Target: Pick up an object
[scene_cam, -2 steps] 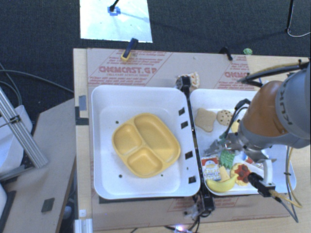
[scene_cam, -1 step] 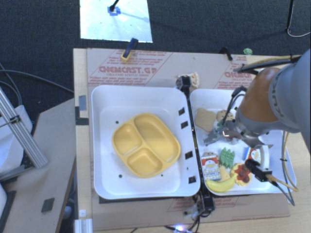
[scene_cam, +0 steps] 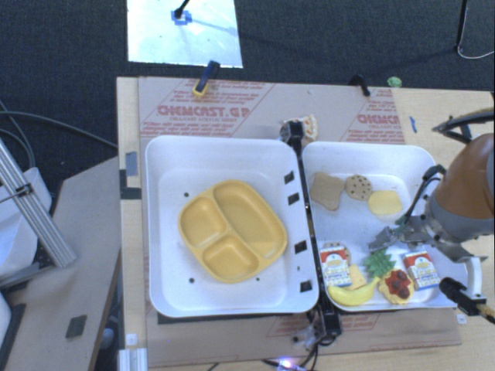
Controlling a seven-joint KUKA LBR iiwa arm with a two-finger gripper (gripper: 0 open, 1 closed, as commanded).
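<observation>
Nearest to my camera, at the front edge of the right bin [scene_cam: 418, 154], lies a yellow banana [scene_cam: 352, 293], and beside it a red berry-like piece [scene_cam: 397, 284] and a small green leafy piece [scene_cam: 379, 263]. Two small red-and-white cartons sit there too: one [scene_cam: 334, 263] just above the banana, the other [scene_cam: 420, 269] near the bin's right side. Toward the back of this bin I see a tan toast-shaped piece [scene_cam: 327, 191], a round cookie [scene_cam: 357, 186] and a pale yellow piece [scene_cam: 385, 202].

The left bin [scene_cam: 166, 161] holds one thing, a yellow divided plate [scene_cam: 232, 230], lying flat with its three compartments bare.

The gripper [scene_cam: 387, 239] hangs low over the right bin, just above the green piece. I cannot tell its state from here. I see nothing held by it.

I judge this as the approach step, with no object lifted yet. The next move needs a straight descent onto one item, because the things at the front are crowded together.
</observation>
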